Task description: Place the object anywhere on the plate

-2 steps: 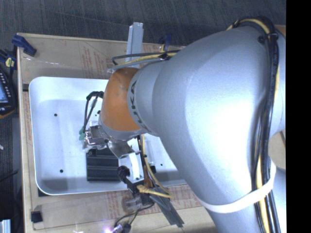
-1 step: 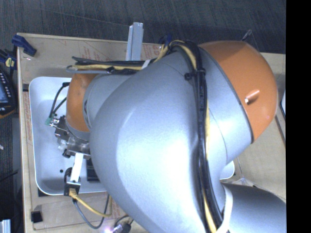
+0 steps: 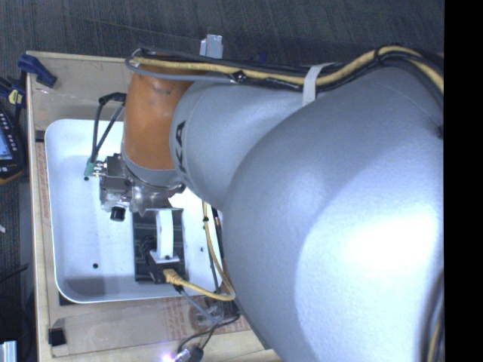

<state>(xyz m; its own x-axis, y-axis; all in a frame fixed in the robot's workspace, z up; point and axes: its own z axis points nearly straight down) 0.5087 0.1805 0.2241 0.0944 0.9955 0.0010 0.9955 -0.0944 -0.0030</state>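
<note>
Overhead, claw (image 3: pixel 124 191) hangs above white bin (image 3: pixel 66 202); dark speck (image 3: pixel 96 265) inside.

Tally. Arm (image 3: pixel 324 202): 1, with orange band (image 3: pixel 147 123): 1. Gripper (image 3: pixel 115 194): 1. White bin (image 3: pixel 64 202) in view: 1. Dark speck (image 3: pixel 96 265) on bin floor: 1. Blue clamp (image 3: pixel 36 68) at counter (image 3: pixel 113 326) corner: 1. Small black block (image 3: pixel 56 336) on counter: 1.
</note>
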